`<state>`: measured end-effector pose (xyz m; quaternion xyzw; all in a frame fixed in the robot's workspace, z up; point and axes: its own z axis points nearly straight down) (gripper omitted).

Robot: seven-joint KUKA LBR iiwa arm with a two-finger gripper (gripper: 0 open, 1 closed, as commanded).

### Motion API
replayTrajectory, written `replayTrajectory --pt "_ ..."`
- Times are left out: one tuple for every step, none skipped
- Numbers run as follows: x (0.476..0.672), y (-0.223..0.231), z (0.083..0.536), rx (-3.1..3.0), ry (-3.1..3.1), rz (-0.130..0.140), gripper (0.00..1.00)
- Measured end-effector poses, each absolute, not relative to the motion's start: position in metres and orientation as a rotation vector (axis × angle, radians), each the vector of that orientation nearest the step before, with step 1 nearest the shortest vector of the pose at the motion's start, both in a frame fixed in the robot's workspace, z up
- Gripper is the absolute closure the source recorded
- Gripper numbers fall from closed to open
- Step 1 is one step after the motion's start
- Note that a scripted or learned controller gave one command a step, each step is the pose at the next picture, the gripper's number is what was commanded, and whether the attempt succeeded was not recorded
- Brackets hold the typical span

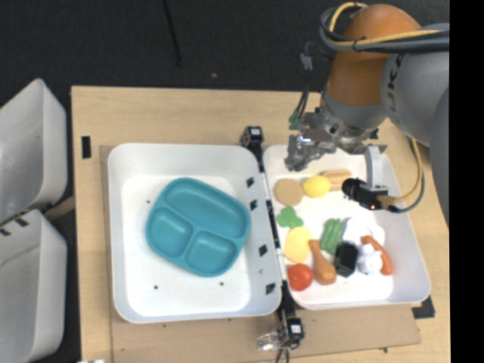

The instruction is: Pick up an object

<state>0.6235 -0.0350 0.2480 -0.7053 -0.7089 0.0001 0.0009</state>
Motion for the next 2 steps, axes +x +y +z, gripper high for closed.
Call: replayTrajectory --pt "0.604 -0.019 0.24 -2.216 -2.224 0.004 1.0" --pt "0.618 -0.033 0.234 -2.221 -2.222 0.001 1.0"
